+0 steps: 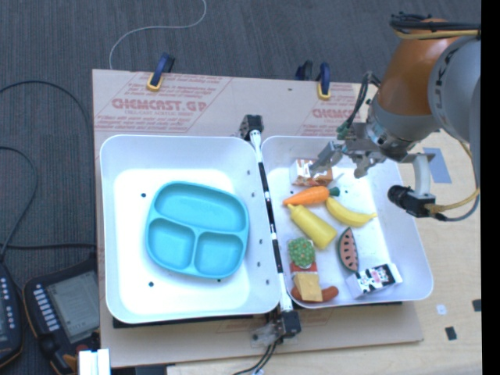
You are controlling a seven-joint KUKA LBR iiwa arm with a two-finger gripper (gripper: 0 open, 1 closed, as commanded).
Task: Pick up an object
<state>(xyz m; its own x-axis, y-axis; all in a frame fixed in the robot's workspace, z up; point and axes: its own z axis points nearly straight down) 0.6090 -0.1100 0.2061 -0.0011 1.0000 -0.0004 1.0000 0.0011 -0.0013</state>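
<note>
My gripper (344, 162) hangs over the back part of the right bin (414, 244), open, with nothing between its fingers (325, 158). Just below and left of it lie a small snack packet (303, 173) and an orange carrot (307, 197). A banana (350, 214) and a yellow bottle (312, 223) lie further toward the front. A watermelon slice (348, 250), a green vegetable piece (301, 251), a small black-and-white carton (374, 278) and a piece of toast on a sausage (310, 288) fill the front of that bin.
The left bin (117, 209) holds a blue divided plate (197, 230). A ridge with a black clip (251, 125) separates the two bins. Blue and yellow clamps (323, 85) hold the board at the back. Cables and a pendant (62, 307) lie off the bench at left.
</note>
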